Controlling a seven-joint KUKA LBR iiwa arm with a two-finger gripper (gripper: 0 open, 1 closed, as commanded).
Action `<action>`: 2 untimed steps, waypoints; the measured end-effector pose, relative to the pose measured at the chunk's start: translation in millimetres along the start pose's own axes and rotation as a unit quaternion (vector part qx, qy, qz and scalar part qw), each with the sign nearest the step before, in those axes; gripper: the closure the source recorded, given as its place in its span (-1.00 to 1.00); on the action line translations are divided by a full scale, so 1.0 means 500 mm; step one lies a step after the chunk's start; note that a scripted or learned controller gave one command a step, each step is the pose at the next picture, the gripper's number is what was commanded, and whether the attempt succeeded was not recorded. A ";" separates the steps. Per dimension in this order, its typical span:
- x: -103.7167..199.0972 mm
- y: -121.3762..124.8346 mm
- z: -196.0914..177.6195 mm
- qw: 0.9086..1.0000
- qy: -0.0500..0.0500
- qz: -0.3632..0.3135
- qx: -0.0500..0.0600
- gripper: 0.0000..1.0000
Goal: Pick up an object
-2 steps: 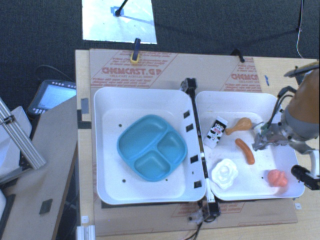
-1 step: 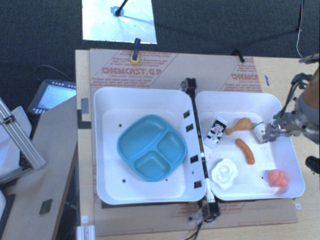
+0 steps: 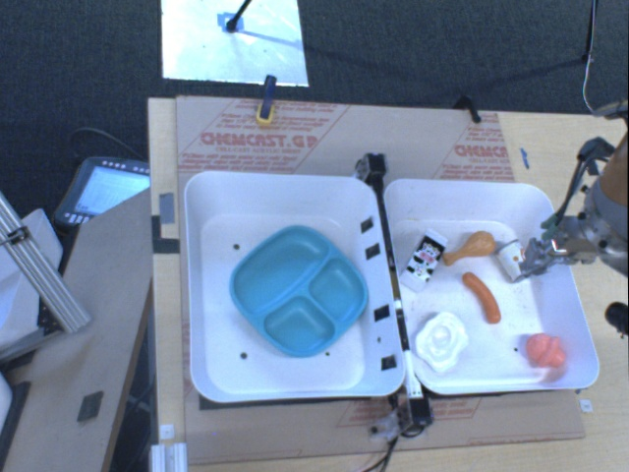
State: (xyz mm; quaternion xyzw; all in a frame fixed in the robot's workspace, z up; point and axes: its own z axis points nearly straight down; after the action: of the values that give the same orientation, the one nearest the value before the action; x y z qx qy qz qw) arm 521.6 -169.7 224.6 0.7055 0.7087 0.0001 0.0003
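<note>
While the gripper hangs over the right bin, finger state unclear, a small white cup just beside it, sausage near, blue plate in left bin.

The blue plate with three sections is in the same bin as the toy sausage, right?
No. The camera view shows the blue plate alone in the left bin; the toy sausage lies in the right bin. The plate does have three sections.
</note>
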 end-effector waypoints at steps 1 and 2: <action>0.106 0.040 0.023 1.000 0.001 -0.002 0.001 1.00; 0.198 0.093 0.036 1.000 0.001 -0.003 0.000 1.00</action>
State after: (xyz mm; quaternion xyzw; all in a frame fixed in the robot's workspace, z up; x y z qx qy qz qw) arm 567.7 -70.4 206.5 0.7036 0.7106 0.0005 -0.0002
